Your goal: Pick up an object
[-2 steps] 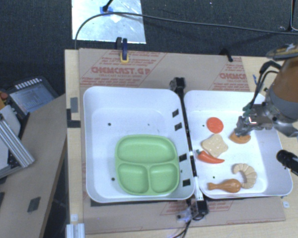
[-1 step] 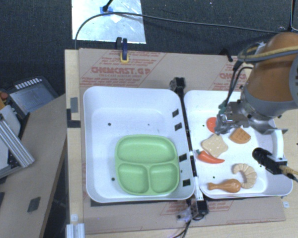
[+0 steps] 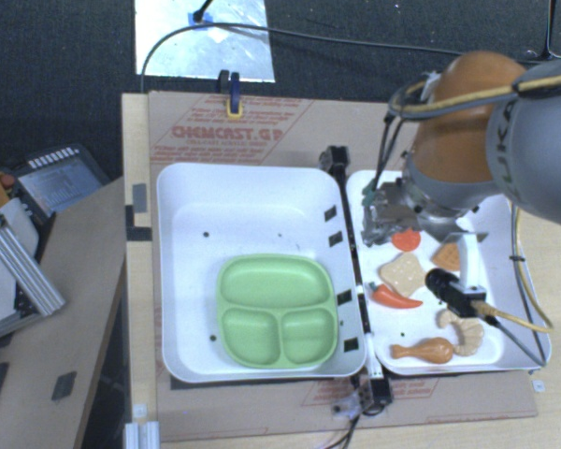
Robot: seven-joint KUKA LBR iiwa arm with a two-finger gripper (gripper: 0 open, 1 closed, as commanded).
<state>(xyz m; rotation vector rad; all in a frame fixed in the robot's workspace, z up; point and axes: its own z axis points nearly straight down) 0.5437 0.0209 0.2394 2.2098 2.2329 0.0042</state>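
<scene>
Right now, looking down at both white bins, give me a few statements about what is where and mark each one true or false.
1. The green three-compartment plastic tray lies in the left white bin. True.
2. The red chili-shaped toy pepper lies on the green tray. False: it lies in the right white bin, beside the tan bread-slice toy.
3. The brown toy drumstick sits near the right bin's front edge. True.
4. The claw hangs over the left bin. False: it is over the right bin, near its back left part.
5. The toy food pieces are spread across both bins. False: they are all in the right bin.
</scene>
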